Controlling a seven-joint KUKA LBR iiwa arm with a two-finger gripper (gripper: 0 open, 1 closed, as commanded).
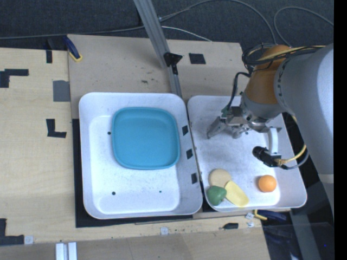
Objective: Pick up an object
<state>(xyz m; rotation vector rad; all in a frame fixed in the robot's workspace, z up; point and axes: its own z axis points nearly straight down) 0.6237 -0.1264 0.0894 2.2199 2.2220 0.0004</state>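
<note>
A: Orange ball [267, 183] is the nearest round thing to pick from, and you'll find it toward the camera from the jaws, in the near corner of the right bin [238, 156], on the arm's side. It sits on the bin floor, free of everything.

B: And the other pieces?

A: Look below the jaws in the view, at the near edge of the same bin. A tan round piece [219, 176], a green piece [216, 194] and a yellow piece [236, 194] lie bunched together, touching or nearly so. The orange ball is apart from them.

B: What state are the jaws in?

A: Your gripper [227, 130] hangs over the far half of the right bin, and the fingers [214, 129] splay apart, so the jaws look wide. Nothing sits between them.

B: What's in the other bin?

A: To the left of the jaws, across the divide, the left bin [95, 161] carries a blue square plate [145, 137], flat, toward its far side. Both bins rest side by side on the counter [32, 156]. A grey pole [157, 37] slants across the counter beyond the bins.
</note>
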